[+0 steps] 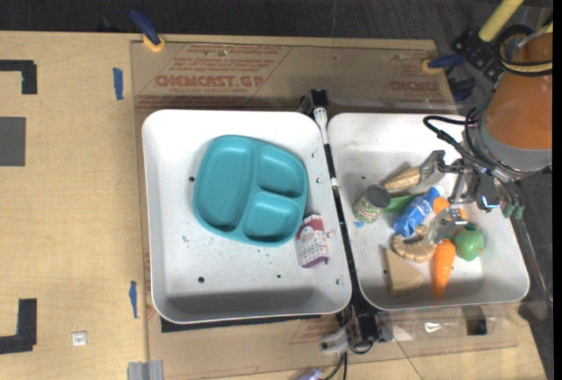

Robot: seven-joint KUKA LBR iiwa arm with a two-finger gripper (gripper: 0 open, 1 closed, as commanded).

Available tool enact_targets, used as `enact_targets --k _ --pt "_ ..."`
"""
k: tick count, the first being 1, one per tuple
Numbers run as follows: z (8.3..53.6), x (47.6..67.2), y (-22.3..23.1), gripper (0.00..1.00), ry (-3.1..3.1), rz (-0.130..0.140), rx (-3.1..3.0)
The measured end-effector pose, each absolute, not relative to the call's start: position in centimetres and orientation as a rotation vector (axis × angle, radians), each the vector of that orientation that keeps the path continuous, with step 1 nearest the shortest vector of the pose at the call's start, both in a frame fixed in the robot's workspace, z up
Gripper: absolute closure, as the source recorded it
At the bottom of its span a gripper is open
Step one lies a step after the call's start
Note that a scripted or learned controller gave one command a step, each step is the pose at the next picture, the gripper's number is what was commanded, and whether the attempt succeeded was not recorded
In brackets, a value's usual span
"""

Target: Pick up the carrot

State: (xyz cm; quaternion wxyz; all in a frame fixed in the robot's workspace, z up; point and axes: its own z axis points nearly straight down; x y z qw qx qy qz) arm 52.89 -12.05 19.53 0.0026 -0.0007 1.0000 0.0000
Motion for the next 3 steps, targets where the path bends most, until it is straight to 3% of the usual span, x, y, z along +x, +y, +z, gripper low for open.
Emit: enact_targets --k 1,2,3 --pt "10.7 48.8 -15.9 0.00 3.111 -0.003 -0.347" --pt "9.1 48.9 -13.8 0.00 3.135 -0.004 -0.047" --pt "9.0 55.9 -12.2 0.00 3.039 0.002 0.734"
